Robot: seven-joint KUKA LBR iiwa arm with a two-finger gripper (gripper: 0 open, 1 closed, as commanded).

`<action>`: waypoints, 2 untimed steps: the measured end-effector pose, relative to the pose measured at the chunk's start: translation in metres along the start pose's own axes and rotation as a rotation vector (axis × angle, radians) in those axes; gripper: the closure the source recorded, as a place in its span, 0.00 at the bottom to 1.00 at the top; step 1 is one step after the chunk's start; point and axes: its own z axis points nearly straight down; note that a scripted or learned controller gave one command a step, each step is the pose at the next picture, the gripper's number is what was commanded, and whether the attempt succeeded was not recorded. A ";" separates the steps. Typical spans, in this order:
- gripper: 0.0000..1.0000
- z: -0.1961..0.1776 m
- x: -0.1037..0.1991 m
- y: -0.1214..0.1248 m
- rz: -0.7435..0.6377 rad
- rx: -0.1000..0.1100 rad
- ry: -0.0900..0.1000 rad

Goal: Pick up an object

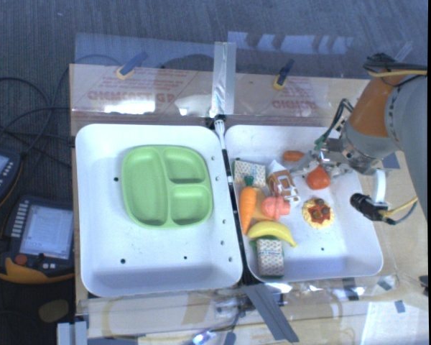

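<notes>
Seemingly, the gripper [317, 165] pinches a red-orange toy [318, 178] at the right bin's [366, 254] two o'clock; a shallow hold could let it drop.

- Two bins sit side by side on the worktop [86, 77].
- Left bin [93, 264]: a divided plate [167, 185] lies near its middle.
- Right bin [359, 254]: items cluster toward its left wall. A carrot [247, 205] lies beside that wall, a banana [271, 231] in front of it, and a small box [270, 256] in front of the banana.
- The tool [323, 158] sits over the right bin's back right part.
</notes>
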 end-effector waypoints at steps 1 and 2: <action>1.00 -0.008 -0.006 -0.002 0.006 0.004 -0.007; 1.00 -0.141 0.047 -0.032 0.011 0.021 -0.008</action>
